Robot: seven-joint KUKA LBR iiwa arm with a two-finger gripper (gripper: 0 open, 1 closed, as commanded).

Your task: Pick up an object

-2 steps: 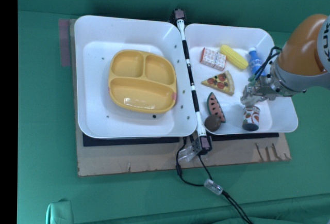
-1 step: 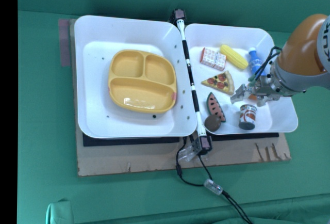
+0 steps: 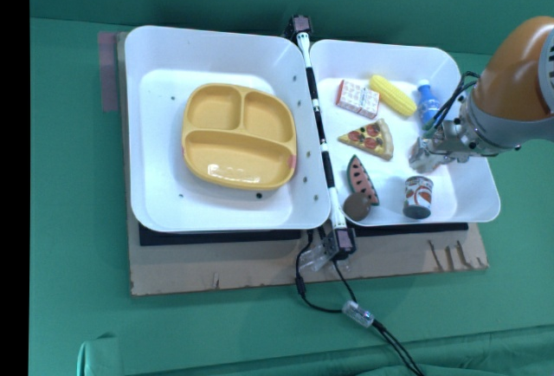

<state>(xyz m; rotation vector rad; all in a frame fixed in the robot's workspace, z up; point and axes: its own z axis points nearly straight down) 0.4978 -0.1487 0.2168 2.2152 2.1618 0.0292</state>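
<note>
The right bin [image 3: 474, 192] holds several toy foods: a small can [image 3: 417, 197], a pizza slice [image 3: 369, 139], a watermelon slice [image 3: 362, 179], a brown round piece [image 3: 355, 206], a corn cob [image 3: 392, 94], a red-and-white box [image 3: 357, 98] and a blue bottle [image 3: 428, 103]. My gripper [image 3: 421, 159] hangs over the right part of this bin, just above the can and below the bottle. Nothing shows between its fingers.
The left bin [image 3: 156, 192] bears a yellow divided plate [image 3: 240, 136]. A black-and-white bar [image 3: 317, 114] runs between the bins. Cables [image 3: 346, 301] trail off the cardboard base at the front.
</note>
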